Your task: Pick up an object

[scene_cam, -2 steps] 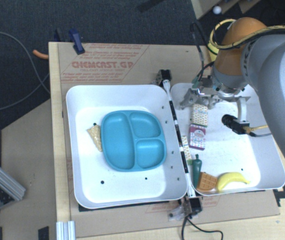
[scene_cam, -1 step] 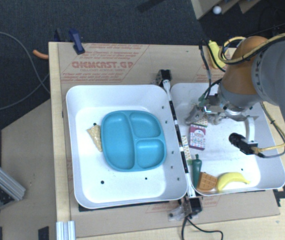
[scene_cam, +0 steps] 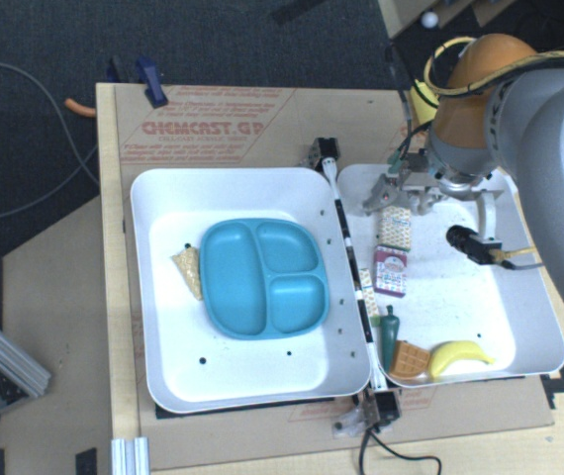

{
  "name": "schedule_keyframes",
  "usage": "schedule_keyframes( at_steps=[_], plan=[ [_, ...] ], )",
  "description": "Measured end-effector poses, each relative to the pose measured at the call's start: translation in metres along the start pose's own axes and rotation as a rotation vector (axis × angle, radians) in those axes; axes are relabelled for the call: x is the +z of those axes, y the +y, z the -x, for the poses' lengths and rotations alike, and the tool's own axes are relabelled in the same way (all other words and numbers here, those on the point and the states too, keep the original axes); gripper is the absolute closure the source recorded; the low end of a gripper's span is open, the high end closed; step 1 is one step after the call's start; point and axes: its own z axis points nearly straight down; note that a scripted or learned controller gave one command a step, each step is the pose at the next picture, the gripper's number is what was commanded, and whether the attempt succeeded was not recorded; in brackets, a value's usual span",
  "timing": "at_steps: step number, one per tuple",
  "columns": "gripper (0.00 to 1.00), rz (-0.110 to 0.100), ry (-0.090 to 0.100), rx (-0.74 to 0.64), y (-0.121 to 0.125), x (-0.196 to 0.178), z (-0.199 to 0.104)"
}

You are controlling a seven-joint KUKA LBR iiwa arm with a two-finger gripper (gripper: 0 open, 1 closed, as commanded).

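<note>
**Grasp risk: crowded items in the right bin**

The pincer hovers at the far end of the right bin, just over the packet. Whether it is apart or together cannot be told. The packet appears to touch the box and lies close to the left bin, so a grasp may slip or drag both items. The bottle, waffle and banana lie well clear. The left bin holds a plate.
</note>
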Motion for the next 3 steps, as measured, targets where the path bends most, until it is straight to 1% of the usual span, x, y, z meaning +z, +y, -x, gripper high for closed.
schedule_keyframes(
  at_steps=[1,2,3],
  plan=[
    [0.00,-0.001,0.001,0.000,0.001,0.000,-0.010],
    [0.00,-0.003,0.000,0.002,-0.024,0.000,0.016],
    [0.00,0.001,0.000,0.000,-0.005,0.000,-0.001]
  ],
)
